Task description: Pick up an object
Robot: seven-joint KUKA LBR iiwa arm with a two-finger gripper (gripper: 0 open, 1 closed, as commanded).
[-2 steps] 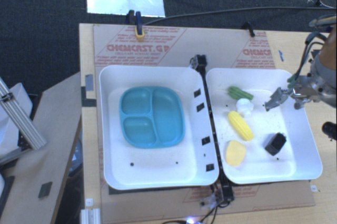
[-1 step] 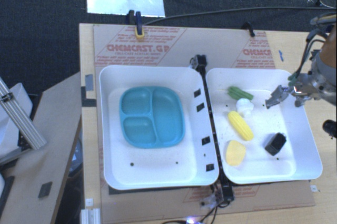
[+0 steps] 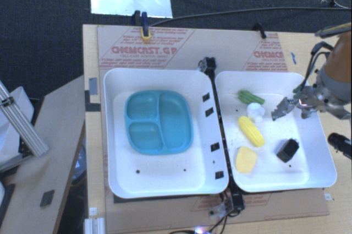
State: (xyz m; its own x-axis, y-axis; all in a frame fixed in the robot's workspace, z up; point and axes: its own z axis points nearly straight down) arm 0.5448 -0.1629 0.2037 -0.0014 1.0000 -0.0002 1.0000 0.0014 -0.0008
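The right bin (image 3: 316, 172) holds a green vegetable (image 3: 251, 97), a small white object (image 3: 255, 112), a yellow corn cob (image 3: 251, 131), a pale yellow piece (image 3: 246, 159) and a black block (image 3: 287, 150). My gripper (image 3: 281, 109) hangs over the right bin's upper right part, its tip just right of the white object and above the black block. Nothing shows between its fingers.
The left bin (image 3: 118, 172) holds a blue divided plate (image 3: 159, 120). Black clips run along the seam between the bins (image 3: 213, 128). A cardboard sheet (image 3: 181, 43) lies under both bins. A grey table (image 3: 55, 134) stands at the left.
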